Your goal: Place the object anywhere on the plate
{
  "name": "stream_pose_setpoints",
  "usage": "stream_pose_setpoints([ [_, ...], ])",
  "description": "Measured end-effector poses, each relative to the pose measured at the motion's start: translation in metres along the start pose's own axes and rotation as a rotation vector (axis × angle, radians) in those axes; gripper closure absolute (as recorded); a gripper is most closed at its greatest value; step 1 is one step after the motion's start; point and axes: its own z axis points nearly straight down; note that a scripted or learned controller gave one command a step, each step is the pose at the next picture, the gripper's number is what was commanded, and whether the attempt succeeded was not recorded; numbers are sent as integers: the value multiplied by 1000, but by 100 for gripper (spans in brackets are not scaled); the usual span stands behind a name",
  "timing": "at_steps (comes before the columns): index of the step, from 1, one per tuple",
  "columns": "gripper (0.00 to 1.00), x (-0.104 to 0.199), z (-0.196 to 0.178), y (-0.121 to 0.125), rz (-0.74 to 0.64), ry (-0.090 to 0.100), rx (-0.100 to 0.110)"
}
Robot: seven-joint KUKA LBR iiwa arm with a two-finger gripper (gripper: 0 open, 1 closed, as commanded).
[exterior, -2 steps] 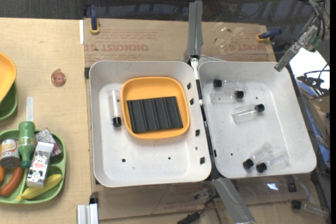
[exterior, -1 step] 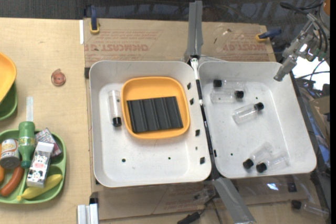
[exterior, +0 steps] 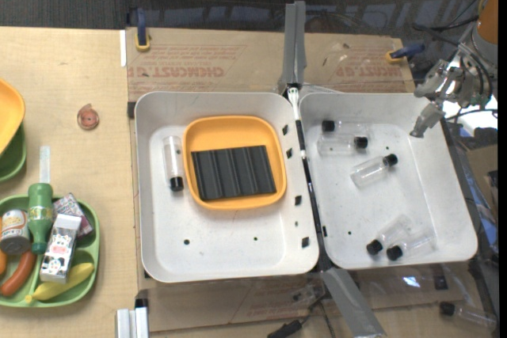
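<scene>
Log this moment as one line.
gripper: over right bin's far-right rim | plate: left bin, bears black ridged block | vials: right bin
</scene>
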Motion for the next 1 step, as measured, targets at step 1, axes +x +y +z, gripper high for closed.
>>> stream_pose_setpoints([
  [1, 0, -4, -15, 2, -143, -2, 0],
])
